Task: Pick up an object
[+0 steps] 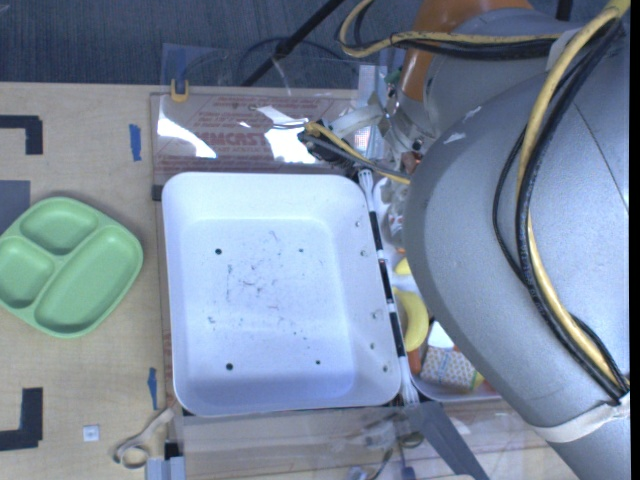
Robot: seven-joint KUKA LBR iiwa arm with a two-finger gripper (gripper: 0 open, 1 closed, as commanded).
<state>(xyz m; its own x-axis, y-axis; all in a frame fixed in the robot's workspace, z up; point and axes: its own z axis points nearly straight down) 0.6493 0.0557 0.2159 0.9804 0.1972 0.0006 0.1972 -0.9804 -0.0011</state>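
The grey arm (pixel 530 218) with its orange band (pixel 465 3) covers most of the right bin. In the strip of that bin left showing lie a yellow banana-like object (pixel 412 313) and a patterned packet (pixel 448 368). The left white bin (pixel 190 208) shows a scuffed bare floor. The gripper itself is hidden under the arm's body, somewhere over the right bin.
A green divided plate (pixel 65 265) rests on the wooden bench at the left. A clear plastic sheet (pixel 250 128) lies behind the left bin. Cables (pixel 400 38) loop around the wrist. Blue tape marks (pixel 134 140) sit on the bench.
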